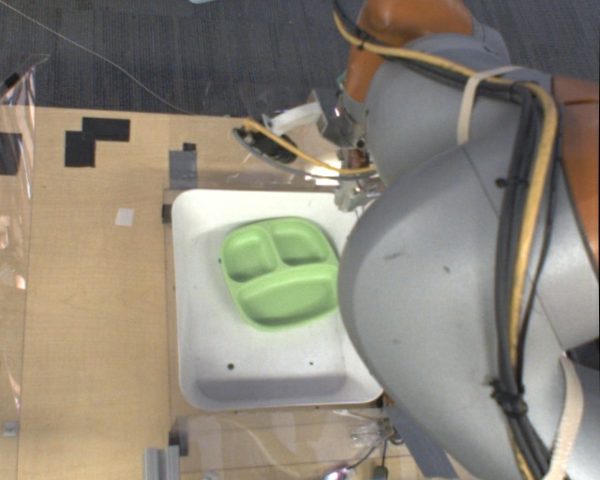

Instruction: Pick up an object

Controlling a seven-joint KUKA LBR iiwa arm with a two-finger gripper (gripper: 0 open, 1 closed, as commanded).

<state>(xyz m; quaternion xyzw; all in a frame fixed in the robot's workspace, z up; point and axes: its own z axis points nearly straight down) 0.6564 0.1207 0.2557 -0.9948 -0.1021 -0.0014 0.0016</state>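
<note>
Grey metal fills most of what we see on the right: the bulky grey robot arm (450,281) with its orange band (403,23) near the top of the view, black and yellow cables (511,187) running along its casing. It reaches in over the right part of the scene and hides whatever lies beneath it.

Next in size is the light wooden surface (94,309), which spreads across the left and lower part of the view, with black L-shaped markings (94,139) near its upper left and a small pale square label (124,217) below them. Beyond its far edge we see dark carpeted floor (169,47).

On the surface sits a shallow white plastic bin (202,366) with rounded corners; its right side passes under the arm. Inside it, towards the upper middle and lying flat on the bin's floor, rests a light green plastic divided plate (281,272) with three compartments, two smaller ones on the far side and one wide one on the near side. Its right edge lies just beside the arm's casing as we see it.

The gripper (352,183) shows partly near the bin's far right corner, amid brackets and wiring; we cannot tell whether it is open or closed, and we see nothing held in it.
</note>
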